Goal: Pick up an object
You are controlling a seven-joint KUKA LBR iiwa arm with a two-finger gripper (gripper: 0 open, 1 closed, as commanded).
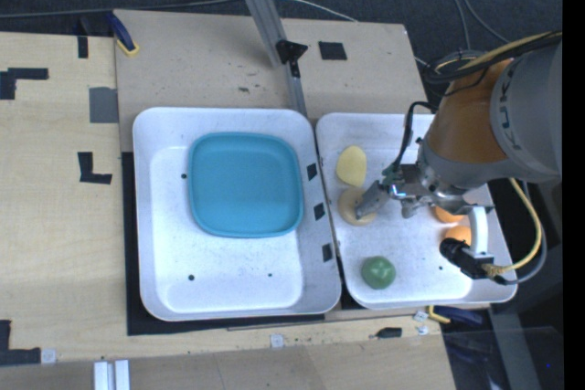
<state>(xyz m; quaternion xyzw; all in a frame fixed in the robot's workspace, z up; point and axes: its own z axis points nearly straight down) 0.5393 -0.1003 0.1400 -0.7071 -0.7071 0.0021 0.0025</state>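
Tan round object (348, 206) is lying in the right-hand shallow white bin (416, 289), close to the wall that this bin shares with its neighbour, and it is touching, or all but touching, the tip of my left-reaching finger. My fingers (386, 207) are standing spread apart with nothing between them, so I am gripping nothing. The tan round object is sitting outside the gap, off toward the left bin, and I am judging that the coming move is turning on exactly that: I would need to shift toward the shared wall before closing. It looks round, so no long axis is deciding my angle.

Just beyond it, a pale yellow oval object (351, 165) is resting apart from my fingers. A green round ball (377, 271) is lying toward the bin's front edge. An orange object (447, 216) is peeking out from under my wrist. Farthest off, a blue square plastic plate (245, 184) is sitting in the left white bin (169, 292).
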